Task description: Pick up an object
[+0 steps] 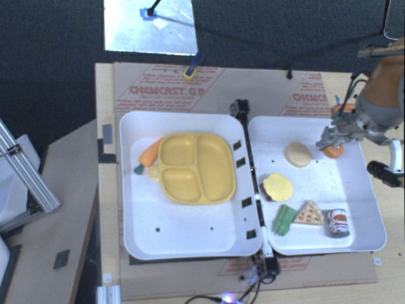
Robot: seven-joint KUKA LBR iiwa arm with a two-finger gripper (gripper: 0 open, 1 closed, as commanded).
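Gripper [331, 143] hangs low over the far right corner of the right bin [373, 189], right at an orange piece [333, 149] that peeks out under it. From where I stand the metal hides the tips, so whether it is released or clenched on anything I cannot tell. Just left of it lies a beige bun [298, 154]; nearer the front sit a yellow disc [278, 187], a green pickle [284, 220], a pizza slice [309, 213] and a small can [337, 223]. The left bin [136, 233] carries a yellow tray [192, 168] with a carrot [150, 151] beside it.

My worry is the corner. The orange piece sits close to the bin wall, so a grab could nudge it against the rim or pinch its edge and let it slip on the lift. A sideways drift could also bump the bun.
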